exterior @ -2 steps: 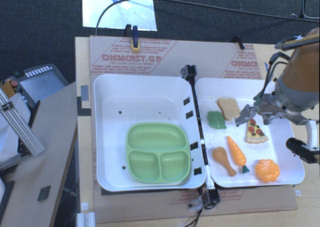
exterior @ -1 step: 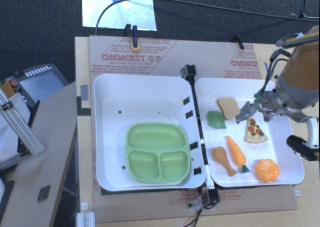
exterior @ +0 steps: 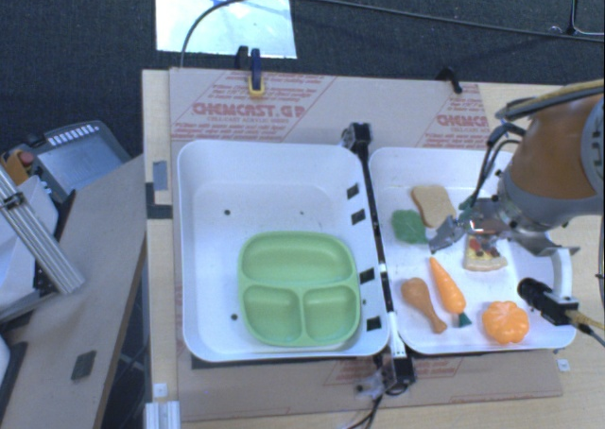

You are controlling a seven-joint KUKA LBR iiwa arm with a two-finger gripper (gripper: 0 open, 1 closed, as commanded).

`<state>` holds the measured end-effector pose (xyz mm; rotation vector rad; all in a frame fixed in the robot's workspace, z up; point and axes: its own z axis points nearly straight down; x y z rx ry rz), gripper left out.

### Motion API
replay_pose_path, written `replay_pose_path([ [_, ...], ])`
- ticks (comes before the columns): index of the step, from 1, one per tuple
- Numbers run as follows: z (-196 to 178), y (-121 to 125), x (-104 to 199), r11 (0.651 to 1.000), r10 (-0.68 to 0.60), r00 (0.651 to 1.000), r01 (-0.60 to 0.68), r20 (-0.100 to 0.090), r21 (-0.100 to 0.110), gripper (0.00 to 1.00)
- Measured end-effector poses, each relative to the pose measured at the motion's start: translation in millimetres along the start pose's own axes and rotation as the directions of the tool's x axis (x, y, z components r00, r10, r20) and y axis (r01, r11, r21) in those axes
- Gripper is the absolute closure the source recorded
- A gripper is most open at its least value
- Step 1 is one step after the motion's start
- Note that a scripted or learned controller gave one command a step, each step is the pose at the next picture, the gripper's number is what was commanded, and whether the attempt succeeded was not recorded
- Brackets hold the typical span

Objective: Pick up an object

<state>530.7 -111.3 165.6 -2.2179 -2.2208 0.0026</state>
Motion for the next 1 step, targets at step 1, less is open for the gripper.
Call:
replay_pose_path([
  [1, 58.7, 3.6, 8.0, 1.000, 0.000, 1.000, 0.000, -0.001, 0.000, 0.00],
])
